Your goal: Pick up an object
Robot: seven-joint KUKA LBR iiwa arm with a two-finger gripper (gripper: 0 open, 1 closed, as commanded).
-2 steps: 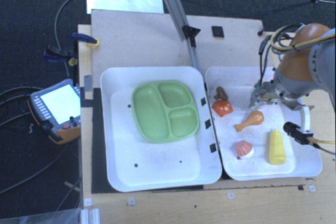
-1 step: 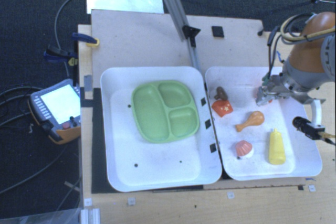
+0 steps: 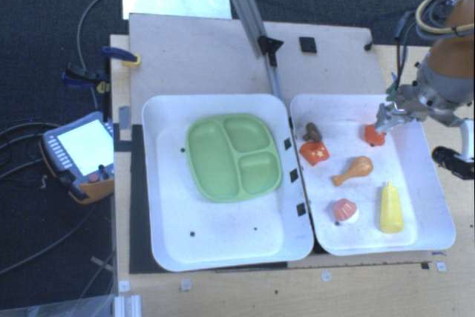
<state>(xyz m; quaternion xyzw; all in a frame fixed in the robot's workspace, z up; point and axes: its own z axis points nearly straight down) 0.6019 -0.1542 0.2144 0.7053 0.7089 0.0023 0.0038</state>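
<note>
The right bin (image 3: 438, 223) holds six things: a small red piece (image 3: 373, 135) near its far right corner, a brown lump (image 3: 312, 132) and an orange-red block (image 3: 315, 152) by its left wall, a toy drumstick (image 3: 354, 170) in the middle, a pink-and-white cupcake (image 3: 344, 211) and a yellow bottle (image 3: 391, 208) toward the near edge. The gripper (image 3: 387, 119) hangs just above the red piece; whether its fingers are wide or narrow cannot be told. The left bin (image 3: 167, 182) carries a green divided plate (image 3: 234, 157). A handheld pendant (image 3: 80, 157) lies beyond the desk's (image 3: 193, 48) left edge.
</note>
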